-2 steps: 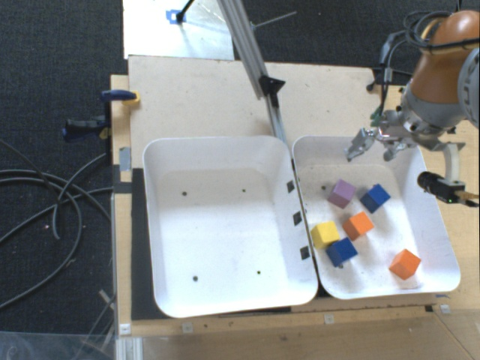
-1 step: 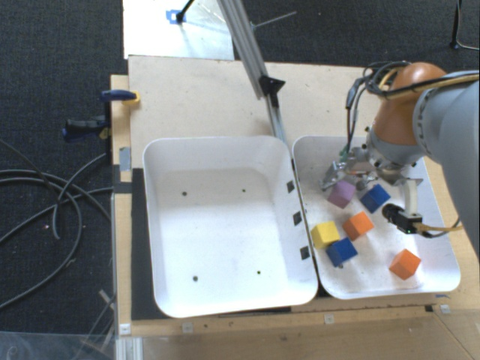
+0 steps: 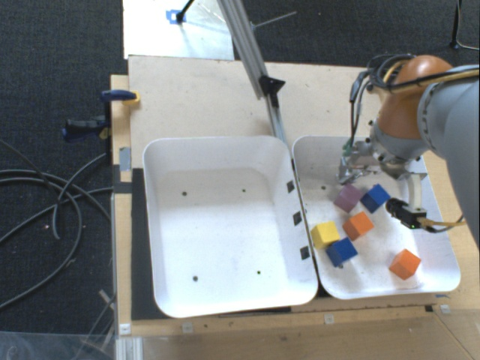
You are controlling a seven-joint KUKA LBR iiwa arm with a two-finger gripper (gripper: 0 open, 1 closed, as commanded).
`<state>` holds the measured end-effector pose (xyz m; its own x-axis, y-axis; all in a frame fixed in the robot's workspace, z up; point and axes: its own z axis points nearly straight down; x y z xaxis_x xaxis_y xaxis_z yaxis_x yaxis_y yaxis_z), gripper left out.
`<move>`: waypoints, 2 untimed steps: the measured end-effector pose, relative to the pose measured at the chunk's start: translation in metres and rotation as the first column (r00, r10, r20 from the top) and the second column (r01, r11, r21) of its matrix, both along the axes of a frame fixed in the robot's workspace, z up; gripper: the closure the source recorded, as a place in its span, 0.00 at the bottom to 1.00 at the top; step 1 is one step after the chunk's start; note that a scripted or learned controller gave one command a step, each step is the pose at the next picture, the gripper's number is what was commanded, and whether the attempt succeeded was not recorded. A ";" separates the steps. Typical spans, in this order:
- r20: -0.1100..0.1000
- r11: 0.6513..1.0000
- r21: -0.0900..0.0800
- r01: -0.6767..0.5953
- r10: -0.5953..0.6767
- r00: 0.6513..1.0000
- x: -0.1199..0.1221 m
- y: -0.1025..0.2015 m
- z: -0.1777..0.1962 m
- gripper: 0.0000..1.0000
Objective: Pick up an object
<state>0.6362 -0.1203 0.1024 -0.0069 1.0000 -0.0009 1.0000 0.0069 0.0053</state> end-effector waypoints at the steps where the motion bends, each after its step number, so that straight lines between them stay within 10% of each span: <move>1: -0.008 1.000 0.000 -0.001 0.001 1.000 0.049 0.012 -0.011 1.00; 2: -0.005 1.000 0.000 0.001 -0.001 1.000 0.048 0.012 -0.011 0.00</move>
